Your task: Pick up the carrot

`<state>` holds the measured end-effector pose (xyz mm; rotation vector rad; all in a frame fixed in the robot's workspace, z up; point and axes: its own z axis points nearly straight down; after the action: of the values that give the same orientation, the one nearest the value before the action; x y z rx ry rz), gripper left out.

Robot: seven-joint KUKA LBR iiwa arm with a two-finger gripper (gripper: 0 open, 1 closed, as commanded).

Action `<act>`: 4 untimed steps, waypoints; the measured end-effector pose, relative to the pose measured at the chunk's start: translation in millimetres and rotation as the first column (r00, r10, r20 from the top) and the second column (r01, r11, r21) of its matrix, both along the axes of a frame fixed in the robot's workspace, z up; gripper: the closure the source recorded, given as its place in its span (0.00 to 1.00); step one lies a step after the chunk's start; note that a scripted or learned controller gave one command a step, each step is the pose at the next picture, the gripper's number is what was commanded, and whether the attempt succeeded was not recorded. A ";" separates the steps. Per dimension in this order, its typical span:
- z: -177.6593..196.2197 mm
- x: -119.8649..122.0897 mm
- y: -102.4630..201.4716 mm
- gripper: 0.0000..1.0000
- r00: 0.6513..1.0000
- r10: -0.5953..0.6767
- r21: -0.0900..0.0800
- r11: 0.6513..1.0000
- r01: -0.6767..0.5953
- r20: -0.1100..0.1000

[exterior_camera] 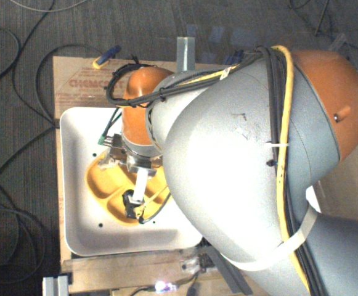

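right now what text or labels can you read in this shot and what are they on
Red printed lettering on the cardboard sheet under the white bin: too blurred and partly covered to read for certain.
No other words, numbers or signs are legible.

A yellow divided tray [100, 180] lies in my white bin [80, 227]; at eleven o'clock, a blue-and-yellow clip [105, 56] sits on cardboard [74, 85].
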<state>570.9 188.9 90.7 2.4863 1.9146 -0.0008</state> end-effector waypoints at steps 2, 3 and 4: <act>17.5 -23.8 4.0 1.00 0.976 0.215 -0.012 0.977 -0.214 0.034; 118.6 -13.0 42.8 1.00 0.881 0.474 -0.001 0.881 -0.474 -0.006; 7.4 -33.7 25.3 1.00 0.796 0.605 0.003 0.796 -0.605 0.006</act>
<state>537.3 214.2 98.1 1.7458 2.6087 0.0111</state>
